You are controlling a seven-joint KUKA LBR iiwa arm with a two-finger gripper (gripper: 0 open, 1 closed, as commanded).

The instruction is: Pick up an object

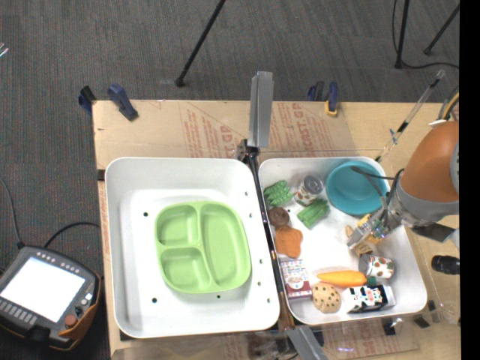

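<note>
- the end effector [365,235] hangs low in the right bin [417,276], just below the teal bowl [355,188]; whether it is apart or together, i cannot tell.
- toys lie near it: a carrot [341,278], a cookie [326,297], a cow-print carton [367,298] and a spotted cup [379,266].
- a green divided plate [202,247] sits in the left bin [124,193].

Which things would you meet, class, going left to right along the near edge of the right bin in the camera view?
Carton → cookie → carrot → cow-print box.
</note>
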